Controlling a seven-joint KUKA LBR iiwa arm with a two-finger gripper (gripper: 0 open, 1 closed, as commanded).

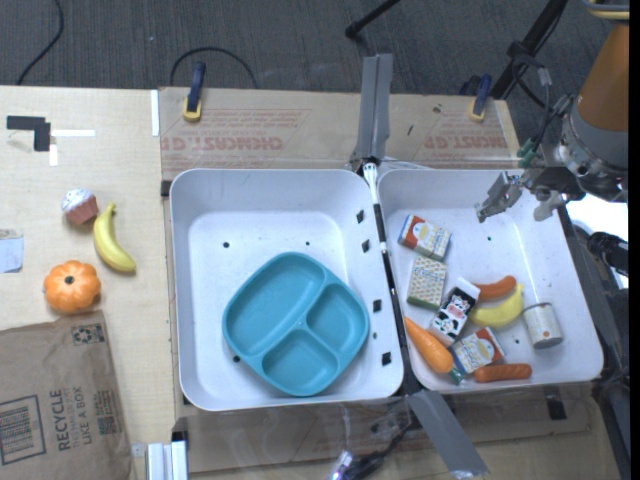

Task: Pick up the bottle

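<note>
A small bottle (474,354) with an orange-and-white label and a green cap lies on its side near the front of the right bin (560,268). It sits between a carrot (429,346) and a red sausage (503,372). My gripper (520,204) hangs over the bin's far right corner, well back from the bottle. Its fingers (492,206) are spread apart with nothing between them.
The right bin also holds two small cartons (424,236), a cow-patterned carton (455,313), a banana (499,311), an orange sausage (497,289) and a metal can (541,325). A blue divided plate (295,323) lies in the left bin. Toy fruit (72,286) sits on the bench at left.
</note>
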